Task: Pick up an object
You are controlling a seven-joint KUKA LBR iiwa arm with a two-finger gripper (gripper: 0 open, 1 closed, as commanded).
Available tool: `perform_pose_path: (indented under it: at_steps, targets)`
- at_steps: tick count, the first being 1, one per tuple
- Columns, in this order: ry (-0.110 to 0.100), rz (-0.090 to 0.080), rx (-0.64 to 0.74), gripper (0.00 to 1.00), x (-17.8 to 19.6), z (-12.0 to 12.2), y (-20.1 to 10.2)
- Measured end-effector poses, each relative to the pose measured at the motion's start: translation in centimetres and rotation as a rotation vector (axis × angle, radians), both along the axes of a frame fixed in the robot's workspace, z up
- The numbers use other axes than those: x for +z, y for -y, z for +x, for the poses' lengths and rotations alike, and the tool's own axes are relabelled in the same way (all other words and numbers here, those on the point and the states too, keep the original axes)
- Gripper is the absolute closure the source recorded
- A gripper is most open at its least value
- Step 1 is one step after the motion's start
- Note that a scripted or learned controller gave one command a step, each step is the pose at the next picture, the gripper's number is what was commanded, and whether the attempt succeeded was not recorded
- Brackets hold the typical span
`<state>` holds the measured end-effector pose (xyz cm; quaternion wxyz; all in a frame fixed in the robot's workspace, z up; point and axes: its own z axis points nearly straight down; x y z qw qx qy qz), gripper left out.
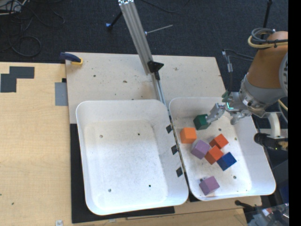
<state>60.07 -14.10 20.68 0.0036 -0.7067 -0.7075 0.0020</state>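
Fingers of the gripper [217, 113]: cannot tell whether apart or together; at this slant they read as 1 grey blur angled down and toward the left, the tip just beside the green block [201, 121] and possibly touching its upper right corner. No block is seen between them, so nothing counts as held. The green block sits in the upper part of the right bin [263, 173], a little apart from the rest. Below it: an orange cube [188, 135] near the bin's left wall, a purple cube [201, 149], 2 red-orange blocks [217, 147] touching each other, a blue cube [226, 161] against the lower one, and a 2nd purple cube [209, 184] alone near the front rim. Left bin [94, 112] beside it. Judgement: the green block is the likely target. It looks small, rigid and light, with flat faces, probably foam or wood; not fragile, mildly prone to twisting out if pinched on a corner. Best hold is across 2 opposite flat sides, fingers squared to the faces, with free floor around it for clearance.
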Motion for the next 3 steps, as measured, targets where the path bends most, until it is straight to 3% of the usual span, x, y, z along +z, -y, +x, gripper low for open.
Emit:
perform_pose_path:
  at_steps: [1, 3]
  targets:
    - [0.005, -0.001, -0.001, 0.0, 0.2, 0.1, 0.0]
    - [0.005, -0.003, -0.001, 0.0, -10.5, -0.2, -0.8]
